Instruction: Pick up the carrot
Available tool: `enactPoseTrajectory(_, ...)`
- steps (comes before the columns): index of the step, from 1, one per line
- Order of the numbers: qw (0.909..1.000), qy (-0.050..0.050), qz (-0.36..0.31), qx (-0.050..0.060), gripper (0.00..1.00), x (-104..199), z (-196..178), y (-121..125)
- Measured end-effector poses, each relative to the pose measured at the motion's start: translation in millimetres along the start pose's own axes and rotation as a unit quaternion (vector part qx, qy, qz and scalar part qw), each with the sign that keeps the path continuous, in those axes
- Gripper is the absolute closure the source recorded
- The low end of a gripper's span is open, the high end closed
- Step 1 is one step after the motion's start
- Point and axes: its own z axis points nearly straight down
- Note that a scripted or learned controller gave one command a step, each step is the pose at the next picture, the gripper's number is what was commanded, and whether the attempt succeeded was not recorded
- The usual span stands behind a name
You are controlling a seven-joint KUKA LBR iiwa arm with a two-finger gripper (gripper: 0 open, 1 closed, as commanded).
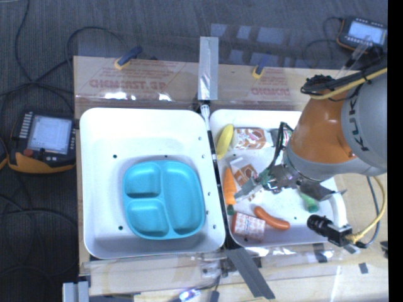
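The carrot (230, 187) is a short orange piece lying lengthwise against the left wall of the right bin (277, 247). My gripper (253, 185) hangs low over the middle of that bin, just right of the carrot and close to it. The grey arm with its orange band (321, 137) reaches in from the right and hides the bin's right half. Nothing can be seen held in the gripper.
The right bin also holds a yellow fruit (224, 139), a brown snack packet (250, 138), another packet (243, 170) by the gripper, a red-orange sausage (272, 218), a red-and-white box (247, 226) and a green item (310, 201). The left bin (101, 137) holds a teal divided plate (165, 198).
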Motion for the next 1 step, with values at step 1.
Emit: enactPoseTrajectory(1, 0.9903, 0.001, -0.139, -0.001, 0.0, 7.8, -0.3, 2.1)
